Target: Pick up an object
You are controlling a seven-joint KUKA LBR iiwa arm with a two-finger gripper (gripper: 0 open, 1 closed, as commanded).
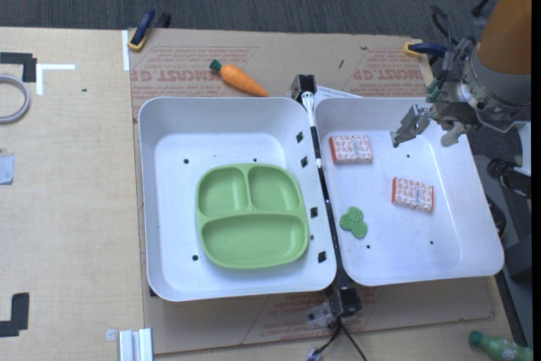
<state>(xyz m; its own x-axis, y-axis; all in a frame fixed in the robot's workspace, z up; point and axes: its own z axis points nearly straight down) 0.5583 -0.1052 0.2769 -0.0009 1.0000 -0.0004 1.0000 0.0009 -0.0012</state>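
While the two small red-and-white patterned rectangular blocks are lying flat on the floor of the right-hand shallow white bin, one is sitting near the bin's far left corner and the other is resting nearer the middle, the two well apart from each other. A small green leafy toy piece is lying closer to the bin's left wall, below the first block.

The pincer is hanging over the far right part of this same bin, above and to the right of the blocks, with its two fingers standing apart and nothing showing between them. One metal fingertip is pointing down and left toward the bin floor. Whether it is touching the floor cannot be told. The grey arm with its orange band is reaching in behind it from the right.

In the left-hand shallow white bin, a light green plastic plate with three compartments is lying flat, near the middle and toward the near side.

Beyond the bins, an orange toy carrot with a green top is lying on the brown cardboard sheet covering the desk, just past the left bin's far rim.
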